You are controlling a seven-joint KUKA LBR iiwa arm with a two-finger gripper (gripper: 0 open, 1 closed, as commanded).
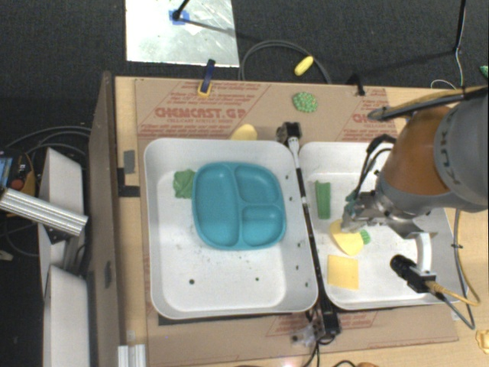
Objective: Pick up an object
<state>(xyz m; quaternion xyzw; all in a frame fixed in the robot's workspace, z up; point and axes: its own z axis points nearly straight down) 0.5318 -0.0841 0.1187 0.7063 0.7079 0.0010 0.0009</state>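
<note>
I had the hand (354, 222) low in the right bin (382, 155), just over the round yellow piece (348, 242), though whether spread or pinching I couldn't tell; next came a clean lift.

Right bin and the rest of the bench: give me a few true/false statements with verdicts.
1. The blue divided tray lies in the left bin. True.
2. A green stick-shaped piece lies in the right bin. True.
3. The square yellow piece sits in the left bin. False: it lies in the right bin, near the front wall.
4. The gripper is over the left bin. False: it is down in the right bin, just above the round yellow piece.
5. A small green piece lies beside the tray's left edge. True.
6. The round green dotted piece is inside a bin. False: it lies on the board behind the bins.
</note>
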